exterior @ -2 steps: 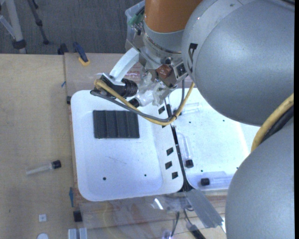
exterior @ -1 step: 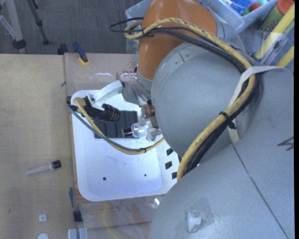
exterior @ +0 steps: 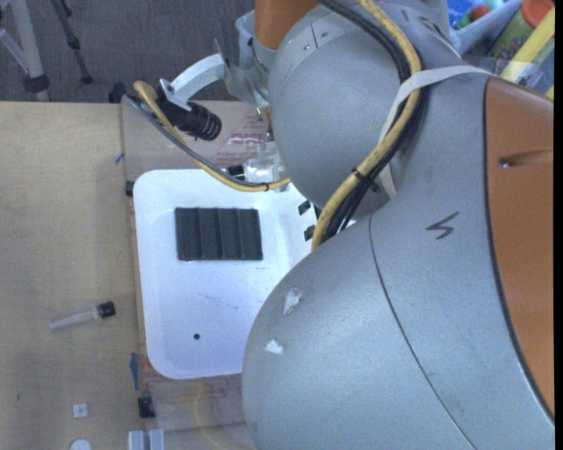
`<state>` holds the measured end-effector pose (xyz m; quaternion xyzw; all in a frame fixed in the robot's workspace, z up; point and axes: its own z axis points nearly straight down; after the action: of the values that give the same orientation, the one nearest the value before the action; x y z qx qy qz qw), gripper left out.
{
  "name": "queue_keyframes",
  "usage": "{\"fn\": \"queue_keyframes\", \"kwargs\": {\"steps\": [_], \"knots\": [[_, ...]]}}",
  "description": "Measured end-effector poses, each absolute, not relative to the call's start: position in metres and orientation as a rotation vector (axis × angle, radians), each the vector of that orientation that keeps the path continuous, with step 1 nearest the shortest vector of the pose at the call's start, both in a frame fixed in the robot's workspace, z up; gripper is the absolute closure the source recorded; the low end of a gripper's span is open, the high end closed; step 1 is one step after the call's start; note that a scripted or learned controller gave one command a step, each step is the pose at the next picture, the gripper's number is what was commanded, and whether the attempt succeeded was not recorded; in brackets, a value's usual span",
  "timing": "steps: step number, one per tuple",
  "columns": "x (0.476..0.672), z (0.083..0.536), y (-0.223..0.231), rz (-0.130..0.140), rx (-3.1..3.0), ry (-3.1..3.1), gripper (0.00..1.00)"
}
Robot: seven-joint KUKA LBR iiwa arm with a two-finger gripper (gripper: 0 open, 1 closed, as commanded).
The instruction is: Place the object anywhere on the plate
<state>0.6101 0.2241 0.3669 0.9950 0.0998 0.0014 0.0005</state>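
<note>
A dark grey ribbed rectangular block (exterior: 219, 234) lies flat in the upper part of the left white bin (exterior: 167, 299). My arm (exterior: 396, 264) covers most of the right side of the view and hides the other bin. The arm's wrist end, with a white bracket (exterior: 201, 74) and a black cylinder (exterior: 195, 121), hangs over the bin's far edge. The gripper (exterior: 257, 163) sits there, behind the block, blurred and partly hidden by the arm. A small dark speck (exterior: 196, 335) rests on the bin floor.
A small clear tube with a black cap (exterior: 84, 315) lies on the wooden bench left of the bin. Small bits (exterior: 145, 406) sit near the bin's front left corner. A yellow cable (exterior: 211, 167) loops over the bin's far rim. Coloured items (exterior: 501, 22) stand at the top right.
</note>
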Motion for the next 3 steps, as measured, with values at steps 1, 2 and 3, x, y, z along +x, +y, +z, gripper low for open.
{"fn": "queue_keyframes", "kwargs": {"steps": [1,2,3], "knots": [[0.550,0.217,0.224,-0.008,3.125,0.317,1.00],[0.487,0.153,0.224,-0.011,3.079,0.627,1.00],[0.580,0.115,0.225,-0.008,3.021,0.863,1.00]]}}
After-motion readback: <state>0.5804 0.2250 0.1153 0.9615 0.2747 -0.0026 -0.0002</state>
